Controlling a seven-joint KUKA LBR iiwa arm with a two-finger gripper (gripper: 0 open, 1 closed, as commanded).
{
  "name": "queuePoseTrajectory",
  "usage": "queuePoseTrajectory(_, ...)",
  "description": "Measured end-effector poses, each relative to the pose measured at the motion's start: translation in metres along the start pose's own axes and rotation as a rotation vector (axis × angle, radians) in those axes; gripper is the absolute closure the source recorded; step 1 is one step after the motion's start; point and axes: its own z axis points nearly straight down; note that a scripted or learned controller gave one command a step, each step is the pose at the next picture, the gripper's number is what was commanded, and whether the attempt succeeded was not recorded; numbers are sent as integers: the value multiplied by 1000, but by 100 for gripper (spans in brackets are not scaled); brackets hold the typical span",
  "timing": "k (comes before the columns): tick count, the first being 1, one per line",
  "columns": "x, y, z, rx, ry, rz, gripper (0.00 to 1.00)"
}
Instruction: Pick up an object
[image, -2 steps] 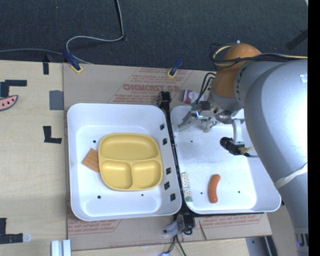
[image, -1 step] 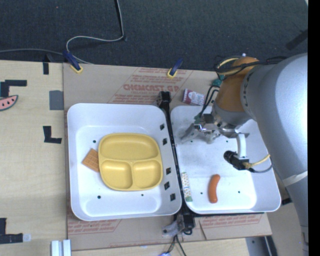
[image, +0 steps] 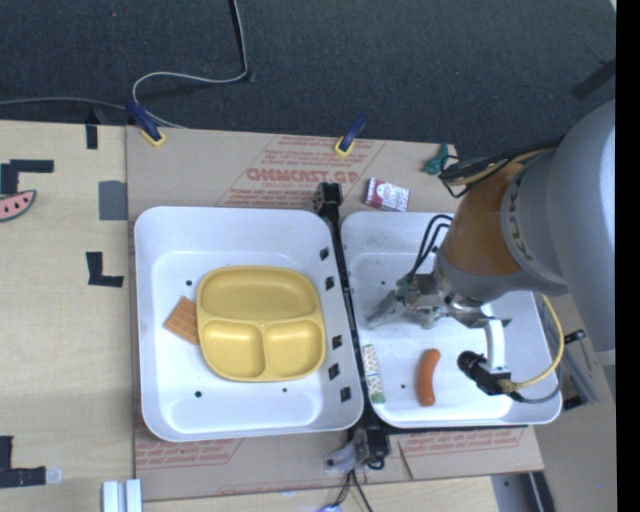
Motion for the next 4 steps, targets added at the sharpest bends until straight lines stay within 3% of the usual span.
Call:
queuePoseTrajectory(1,-7,53,0,-2,-1,-1,0)
queuePoseTrajectory(2,-8,53,-10,-3,-2,-1,100)
queuePoseTrajectory(3,-8,52,-9,-2,-3,-1,0)
queuePoseTrajectory(4,-4,29,0,-4,-2,-1,0)
